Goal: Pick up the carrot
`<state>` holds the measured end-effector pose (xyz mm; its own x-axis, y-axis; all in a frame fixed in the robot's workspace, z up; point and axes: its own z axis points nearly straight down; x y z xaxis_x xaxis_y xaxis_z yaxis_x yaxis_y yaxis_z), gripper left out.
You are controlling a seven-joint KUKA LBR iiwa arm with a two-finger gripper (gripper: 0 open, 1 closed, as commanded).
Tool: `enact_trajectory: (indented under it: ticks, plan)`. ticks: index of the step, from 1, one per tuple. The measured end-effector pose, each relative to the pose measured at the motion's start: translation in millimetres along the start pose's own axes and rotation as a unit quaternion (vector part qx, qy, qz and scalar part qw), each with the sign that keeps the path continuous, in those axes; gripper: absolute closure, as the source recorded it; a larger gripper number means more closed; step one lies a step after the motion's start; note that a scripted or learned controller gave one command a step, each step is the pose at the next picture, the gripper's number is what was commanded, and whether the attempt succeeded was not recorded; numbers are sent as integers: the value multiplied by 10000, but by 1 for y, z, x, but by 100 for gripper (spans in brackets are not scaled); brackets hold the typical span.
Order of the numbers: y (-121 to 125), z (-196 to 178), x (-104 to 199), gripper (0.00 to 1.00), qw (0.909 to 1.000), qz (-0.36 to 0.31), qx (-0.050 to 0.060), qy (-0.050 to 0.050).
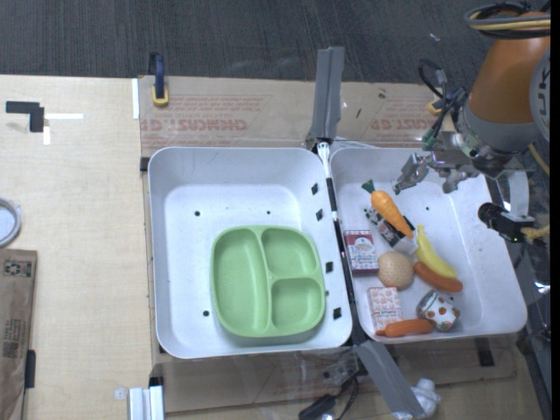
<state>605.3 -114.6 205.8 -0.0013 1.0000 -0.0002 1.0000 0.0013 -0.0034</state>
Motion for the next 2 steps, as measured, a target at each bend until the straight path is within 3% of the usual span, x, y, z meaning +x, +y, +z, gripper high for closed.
enact_trajectory:
  ticks: [1, 2]
  plan:
    - [15, 114, 22, 0, 9968, -803, -16, -4]
    - [17, 14, 54, 0, 10000, 35, -11, -6]
